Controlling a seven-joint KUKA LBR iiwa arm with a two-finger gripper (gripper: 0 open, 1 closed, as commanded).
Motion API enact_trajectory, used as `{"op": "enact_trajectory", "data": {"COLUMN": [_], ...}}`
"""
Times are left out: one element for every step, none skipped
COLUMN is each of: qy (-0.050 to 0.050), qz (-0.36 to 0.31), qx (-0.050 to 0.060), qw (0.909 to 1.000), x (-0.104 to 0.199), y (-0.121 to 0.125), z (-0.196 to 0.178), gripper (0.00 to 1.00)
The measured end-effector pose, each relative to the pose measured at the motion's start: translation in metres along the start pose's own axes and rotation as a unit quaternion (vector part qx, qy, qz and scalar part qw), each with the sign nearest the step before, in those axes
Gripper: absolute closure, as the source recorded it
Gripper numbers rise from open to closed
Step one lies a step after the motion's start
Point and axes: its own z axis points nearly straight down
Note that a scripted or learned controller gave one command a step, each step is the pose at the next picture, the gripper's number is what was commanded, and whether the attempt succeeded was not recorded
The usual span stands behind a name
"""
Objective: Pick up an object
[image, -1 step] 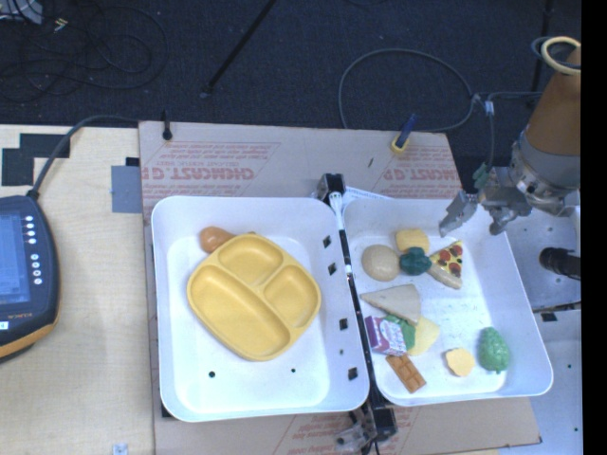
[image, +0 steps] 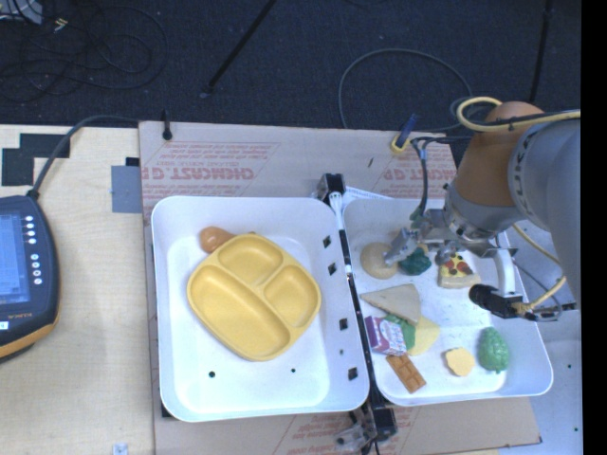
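Grey and orange, the arm (image: 517, 164) enters from the right edge of the frame and bends down over the upper part of the right bin (image: 531, 373), its wrist pointing toward the frame's left. The gripper (image: 410, 247) sits low at the bin's upper left, just beside a round tan piece (image: 377, 262) and touching or nearly touching a small teal object (image: 414, 263); how its jaws stand cannot be told from this angle, and nothing can be seen held between them. To the right of the teal object lies a small yellow and red toy (image: 456, 270). Lower in the same bin are a pale wedge (image: 396, 300), a purple and green packet (image: 389, 334), an orange-brown bar (image: 407, 373), a small yellow chunk (image: 460, 361) and a green lumpy piece (image: 493, 349) near the lower right rim. These things crowd the bin's left and lower portions, leaving bare white floor in the middle right. The left bin (image: 180, 368) holds a yellow divided plate (image: 252, 295) with an orange object (image: 213, 239) tucked at its upper left edge; open floor runs along its lower rim. A black divider (image: 347, 292) separates the two bins, close to the gripper's left side.
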Motion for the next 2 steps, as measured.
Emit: {"op": "enact_trajectory", "data": {"qy": [0.001, 0.002], "qz": [0.0, -0.002], "qx": [0.004, 0.004], "qw": [1.0, 1.0], "x": [0.0, 0.071], "y": [-0.001, -0.054], "z": [-0.003, -0.082], "gripper": [1.0, 1.0]}}
